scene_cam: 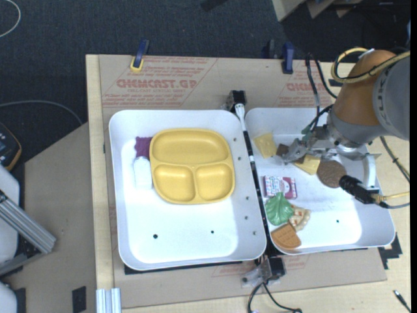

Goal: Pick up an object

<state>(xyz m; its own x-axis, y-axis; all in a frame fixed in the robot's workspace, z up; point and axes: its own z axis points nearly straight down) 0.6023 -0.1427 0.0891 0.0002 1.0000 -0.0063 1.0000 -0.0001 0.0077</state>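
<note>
My gripper [288,151] is low in the right bin [352,230], near its far left part. It sits between a pale yellow wedge [264,145] on its left and a yellow-orange piece [307,165] just in front of it. A brown round thing [330,173] lies right of that piece, under the wrist. Nearer the front lie a pink and white packet [279,186], a green leaf [279,208], a small waffle-like piece [300,218] and an orange bun-like thing [285,238].
The left bin [189,237] holds a yellow divided plate [192,165], with a purple thing [142,146] and a white thing [141,173] along the plate's left side. The two bins meet at a rim [251,175]. The arm [365,96] enters from the right.
</note>
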